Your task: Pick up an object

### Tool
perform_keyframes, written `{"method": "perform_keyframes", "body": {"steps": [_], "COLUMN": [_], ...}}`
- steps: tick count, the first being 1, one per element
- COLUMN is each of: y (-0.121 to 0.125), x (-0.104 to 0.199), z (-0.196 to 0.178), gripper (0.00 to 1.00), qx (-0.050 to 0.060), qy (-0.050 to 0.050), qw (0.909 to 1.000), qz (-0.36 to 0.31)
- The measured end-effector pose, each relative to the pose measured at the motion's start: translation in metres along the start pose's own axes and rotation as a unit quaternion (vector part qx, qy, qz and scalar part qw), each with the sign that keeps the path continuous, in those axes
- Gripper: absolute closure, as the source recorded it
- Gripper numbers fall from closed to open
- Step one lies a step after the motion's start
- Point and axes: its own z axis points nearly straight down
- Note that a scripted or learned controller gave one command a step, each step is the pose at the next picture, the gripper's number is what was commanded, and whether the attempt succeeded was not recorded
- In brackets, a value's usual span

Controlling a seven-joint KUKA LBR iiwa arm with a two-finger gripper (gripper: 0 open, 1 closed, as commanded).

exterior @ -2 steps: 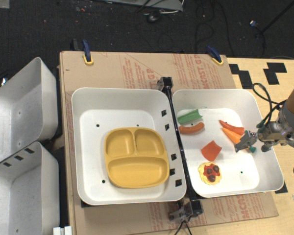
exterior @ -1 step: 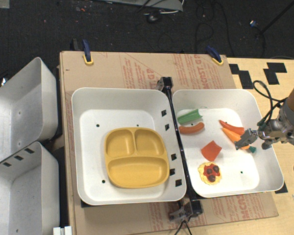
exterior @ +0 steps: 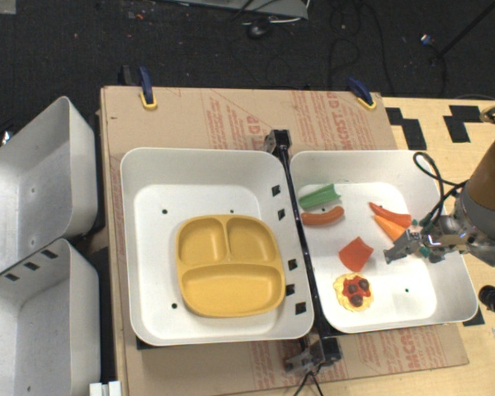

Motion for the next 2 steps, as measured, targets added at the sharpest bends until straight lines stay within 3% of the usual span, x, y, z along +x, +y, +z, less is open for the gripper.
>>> {"method": "perform_keyframes", "body": {"steps": [2], "y": [0.003], "x": [-0.002], "z": [0.091], "gripper": [0.00], "qx": [-0.001], "qy": [0.000], "qw": [1.0000], "qz": [0.000]}}
